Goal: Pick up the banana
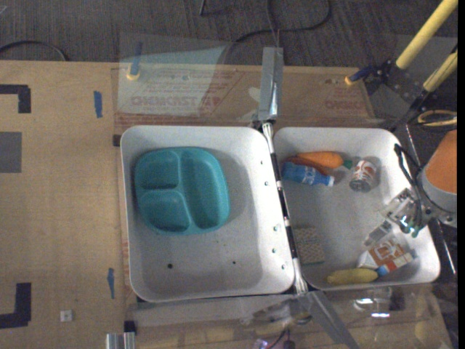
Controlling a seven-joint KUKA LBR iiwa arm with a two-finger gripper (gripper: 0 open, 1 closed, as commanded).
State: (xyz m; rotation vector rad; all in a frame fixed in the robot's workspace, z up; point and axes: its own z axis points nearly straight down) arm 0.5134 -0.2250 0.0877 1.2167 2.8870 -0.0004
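Banana [352, 275]: lies flat along the lower edge of the right bin [341, 220], near its lower right corner, long axis roughly left to right, untouched.
Gripper [398, 220]: at the right side of the right bin, above and to the right of the banana and apart from it; whether its jaws are open or closed cannot be told, and nothing shows held in it.
Arm [443, 173]: comes in from the right edge of the frame, its orange band showing at mid right.
Carton [389, 254]: small, white and orange, just right of the banana, below the gripper.
Carrot [320, 159]: orange, at the upper left of the right bin.
Bottle [306, 174]: blue with a white cap, lying just below the carrot, touching or nearly so.
Can [363, 174]: lying to the right of the bottle in the upper part of the right bin.
Sponge [311, 244]: speckled brown pad against the left wall of the right bin.
Plate [182, 190]: teal, divided into compartments, in the upper left of the left bin [211, 260].
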